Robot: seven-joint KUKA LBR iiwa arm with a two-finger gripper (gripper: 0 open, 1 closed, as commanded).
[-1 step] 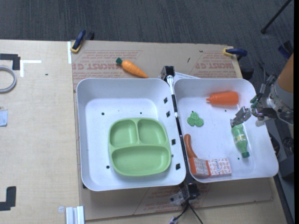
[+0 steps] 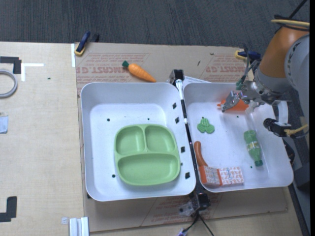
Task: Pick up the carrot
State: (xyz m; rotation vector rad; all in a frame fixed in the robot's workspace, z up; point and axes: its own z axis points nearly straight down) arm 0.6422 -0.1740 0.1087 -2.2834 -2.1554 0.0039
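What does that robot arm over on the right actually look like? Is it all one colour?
No. The arm is rounded and chunky, mostly pale grey, with a broad orange band above the wrist. Thin dark and yellowish cables run along it. At its end sits a small metallic-looking gripper, grey and dark, with bits of blue and green at its top; its finer details are too small to make out.

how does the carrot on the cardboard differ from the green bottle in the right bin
The carrot is orange with a small green top; the green bottle is green all over and looks see-through. The carrot lies outside both bins on the cardboard behind the left bin; the bottle lies inside the right bin. The carrot tapers to a point and slants across the view; the bottle runs nearly straight up and down it. Both lie on their sides, apart from the gripper.
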